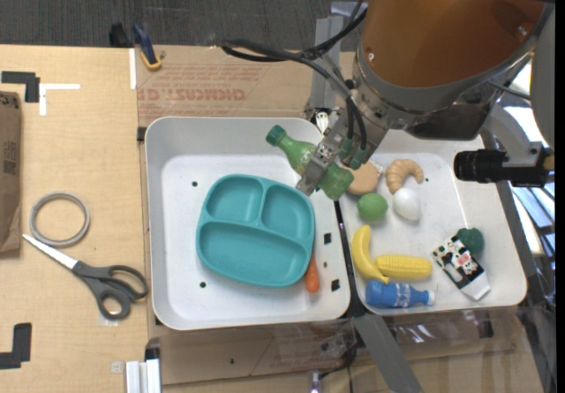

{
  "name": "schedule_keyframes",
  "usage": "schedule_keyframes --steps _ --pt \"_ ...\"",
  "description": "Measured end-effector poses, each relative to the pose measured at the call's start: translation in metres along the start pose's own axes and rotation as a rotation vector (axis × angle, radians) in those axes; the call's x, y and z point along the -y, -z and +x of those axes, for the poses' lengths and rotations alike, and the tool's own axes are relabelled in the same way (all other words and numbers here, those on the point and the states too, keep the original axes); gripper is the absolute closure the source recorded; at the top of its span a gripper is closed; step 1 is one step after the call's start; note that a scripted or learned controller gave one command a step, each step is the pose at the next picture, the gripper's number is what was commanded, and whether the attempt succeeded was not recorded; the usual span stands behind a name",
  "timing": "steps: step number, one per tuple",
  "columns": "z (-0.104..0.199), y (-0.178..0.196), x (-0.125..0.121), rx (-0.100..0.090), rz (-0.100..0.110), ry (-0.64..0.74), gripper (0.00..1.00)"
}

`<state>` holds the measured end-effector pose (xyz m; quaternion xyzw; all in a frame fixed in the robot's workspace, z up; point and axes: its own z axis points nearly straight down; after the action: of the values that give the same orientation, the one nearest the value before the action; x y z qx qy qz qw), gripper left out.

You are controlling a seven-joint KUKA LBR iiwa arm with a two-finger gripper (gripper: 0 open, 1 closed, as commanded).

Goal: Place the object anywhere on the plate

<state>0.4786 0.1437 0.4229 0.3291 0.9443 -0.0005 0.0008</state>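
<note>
You can see the green plastic bottle (305, 155), smooth and shiny with a thin neck, pinched between the two fingers of the gripper (321, 168) and tilted above the top right corner of the plate (256, 232). That plate is teal, smooth, with rounded corners and three dips, and it sits down and to the left of the gripper in the left white bin (168, 206). To the gripper's right, in the other bin (503, 241), lie a curved croissant (404, 172), a round white egg (407, 203), a green ball-shaped fruit (372, 207), a bent yellow banana (364, 250) and a bumpy corn cob (404, 267).

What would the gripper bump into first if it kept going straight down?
The gripper holds a green bottle and points down and left. Probably the teal plate's upper right rim comes first, though depth is hard to judge here.
</note>
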Motion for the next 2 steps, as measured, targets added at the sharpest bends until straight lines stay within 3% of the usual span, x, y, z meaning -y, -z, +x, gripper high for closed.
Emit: schedule_keyframes --steps 1,2 --pt "-0.0011 0.0085 -0.0009 0.001 0.001 0.0 1.0" --pt "-0.0014 0.0002 0.0013 -0.001 0.0 0.354 1.0"
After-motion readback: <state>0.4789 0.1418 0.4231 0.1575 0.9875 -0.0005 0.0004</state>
